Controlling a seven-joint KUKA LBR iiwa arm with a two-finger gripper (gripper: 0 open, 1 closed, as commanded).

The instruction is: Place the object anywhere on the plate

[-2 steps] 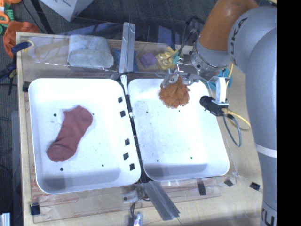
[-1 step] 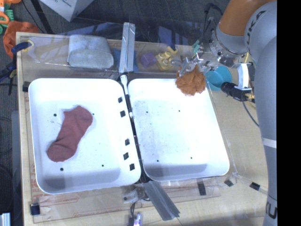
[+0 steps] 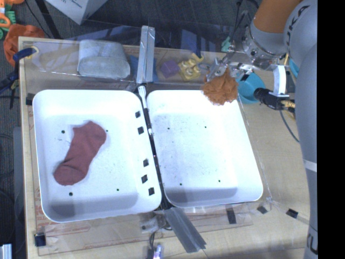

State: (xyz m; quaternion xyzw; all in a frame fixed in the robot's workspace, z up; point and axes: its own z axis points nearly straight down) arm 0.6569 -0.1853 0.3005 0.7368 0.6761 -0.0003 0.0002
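Bright overhead light, white bins (image 3: 194, 196) glare; bkgd dim, soft.

- Your grey KUKA arm with the orange band (image 3: 294, 15) runs off the top edge
- The crumpled orange-brown cloth (image 3: 220, 89) hides the two-finger gripper's (image 3: 222, 73) fingertips, so their state can't be read

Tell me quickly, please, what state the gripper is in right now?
Gripper: above the far right corner of the right bin, with the orange-brown object hanging right beneath it; open or closed cannot be told.
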